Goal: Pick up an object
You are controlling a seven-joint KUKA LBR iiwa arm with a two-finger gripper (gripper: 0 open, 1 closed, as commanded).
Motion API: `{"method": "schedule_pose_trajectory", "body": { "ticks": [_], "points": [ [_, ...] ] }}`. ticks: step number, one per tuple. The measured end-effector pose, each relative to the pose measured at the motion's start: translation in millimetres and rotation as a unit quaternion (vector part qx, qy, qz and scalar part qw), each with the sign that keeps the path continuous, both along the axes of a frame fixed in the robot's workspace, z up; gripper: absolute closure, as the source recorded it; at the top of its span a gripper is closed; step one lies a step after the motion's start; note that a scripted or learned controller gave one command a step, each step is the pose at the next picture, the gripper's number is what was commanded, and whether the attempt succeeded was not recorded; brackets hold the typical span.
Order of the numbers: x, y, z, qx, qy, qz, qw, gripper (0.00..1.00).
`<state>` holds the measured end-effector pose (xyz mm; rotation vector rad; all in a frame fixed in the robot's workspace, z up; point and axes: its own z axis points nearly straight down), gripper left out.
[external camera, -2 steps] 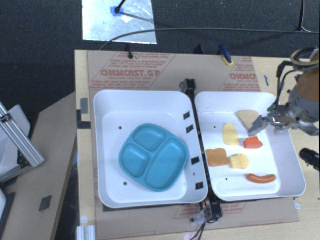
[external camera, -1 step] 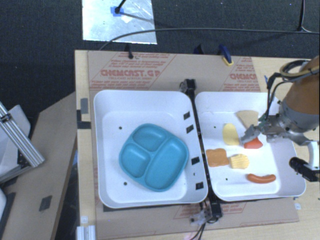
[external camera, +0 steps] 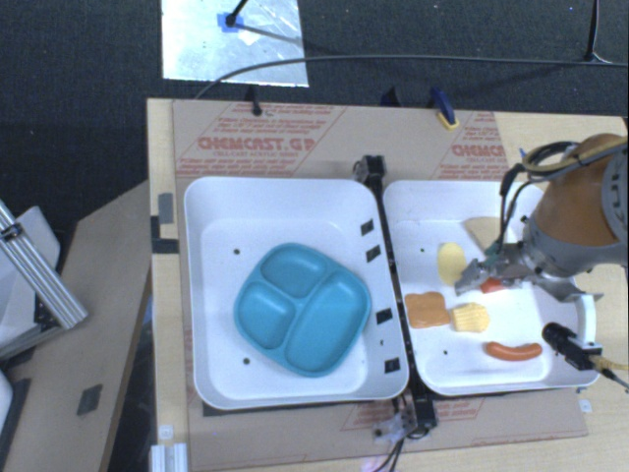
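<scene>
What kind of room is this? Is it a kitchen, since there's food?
Probably a robot lab, not a kitchen. A robot arm reaches over two white bins on a bench. The food looks like toys: a sausage and a bread slice. A blue divided plate sits in the other bin.

I see dark carpet (external camera: pixel 79 87) around the surface (external camera: pixel 295 131), which is brown board printed with red lettering. A shiny foil sheet (external camera: pixel 233 28) lies on the carpet beyond it.
</scene>
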<state>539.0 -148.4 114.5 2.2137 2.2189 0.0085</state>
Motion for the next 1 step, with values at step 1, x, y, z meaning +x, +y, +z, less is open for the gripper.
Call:
{"method": "schedule_pose_trajectory", "body": {
  "ticks": [1],
  "points": [
    [1.6, -1.0, 13.5, -0.001, -0.003, 0.0, 1.0, 1.0]
  ]
}}
